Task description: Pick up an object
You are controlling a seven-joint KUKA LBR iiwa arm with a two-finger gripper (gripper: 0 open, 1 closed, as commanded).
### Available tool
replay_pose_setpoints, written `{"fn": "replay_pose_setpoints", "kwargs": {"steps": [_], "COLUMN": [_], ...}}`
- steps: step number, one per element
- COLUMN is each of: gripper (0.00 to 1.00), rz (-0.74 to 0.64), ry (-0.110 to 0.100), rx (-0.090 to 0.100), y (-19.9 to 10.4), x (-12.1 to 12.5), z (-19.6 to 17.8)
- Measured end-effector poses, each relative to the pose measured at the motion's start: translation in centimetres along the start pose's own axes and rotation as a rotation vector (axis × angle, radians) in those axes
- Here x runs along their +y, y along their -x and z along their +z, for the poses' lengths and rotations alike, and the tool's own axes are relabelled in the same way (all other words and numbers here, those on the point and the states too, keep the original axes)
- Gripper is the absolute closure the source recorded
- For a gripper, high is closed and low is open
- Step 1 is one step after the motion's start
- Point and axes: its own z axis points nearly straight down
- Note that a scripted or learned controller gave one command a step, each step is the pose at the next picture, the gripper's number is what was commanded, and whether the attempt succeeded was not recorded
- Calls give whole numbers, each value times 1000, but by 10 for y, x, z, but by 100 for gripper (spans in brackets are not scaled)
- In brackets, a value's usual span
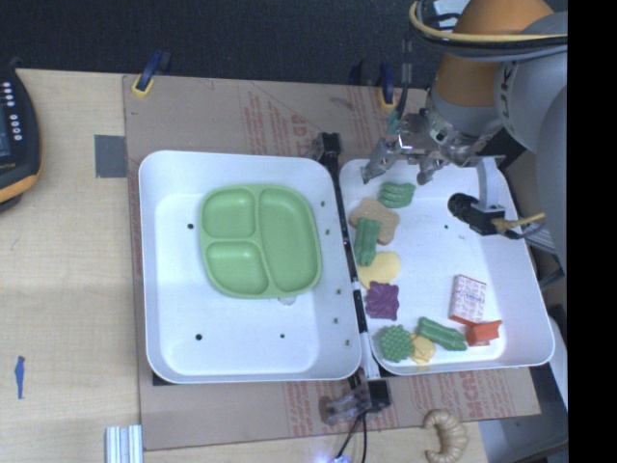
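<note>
Hand [398, 172]: fingers spread apart, nothing between them, over far end of right shallow white bin [525, 287]. Small green ridged toy piece [396, 196] lies in that bin, just beside fingertips. Green three-compartment plastic plate [260, 240] in left shallow white bin [164, 258].

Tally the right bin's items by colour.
Green items: 4
Yellow items: 2
Tan item: 1
Purple item: 1
Orange item: 1
Pink-white box: 1
Total: 10

Faint red print on cardboard sheet [289, 104], illegible, red-and-white packet [469, 299], lettering too small to read
</note>
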Motion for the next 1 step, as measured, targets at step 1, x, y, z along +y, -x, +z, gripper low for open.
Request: {"fn": "replay_pose_setpoints", "kwargs": {"steps": [1], "gripper": [0], "rz": [1], "ry": [-4], "rx": [0], "y": [-9], "x": [-1], "z": [2]}}
